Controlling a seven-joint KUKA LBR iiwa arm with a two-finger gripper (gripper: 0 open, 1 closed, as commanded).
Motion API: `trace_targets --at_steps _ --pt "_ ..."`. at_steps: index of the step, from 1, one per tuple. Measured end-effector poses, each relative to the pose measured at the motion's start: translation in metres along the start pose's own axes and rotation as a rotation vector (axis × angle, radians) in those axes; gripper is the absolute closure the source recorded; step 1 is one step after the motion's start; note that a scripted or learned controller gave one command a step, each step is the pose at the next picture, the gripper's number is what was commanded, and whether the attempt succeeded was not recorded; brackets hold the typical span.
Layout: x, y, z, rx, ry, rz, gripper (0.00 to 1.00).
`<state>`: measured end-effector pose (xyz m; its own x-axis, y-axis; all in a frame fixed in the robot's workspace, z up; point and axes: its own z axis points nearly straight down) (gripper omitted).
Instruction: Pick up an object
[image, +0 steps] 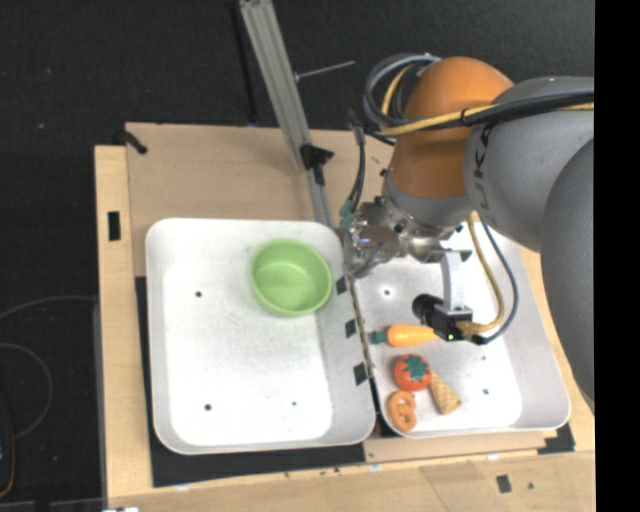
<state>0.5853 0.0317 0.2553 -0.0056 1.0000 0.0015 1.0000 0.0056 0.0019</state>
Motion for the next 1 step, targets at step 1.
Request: trace_targets --at_steps 1 --pt "0.0573 0.0012 0.0158 0.004 -0.001 -0.001 1.0"
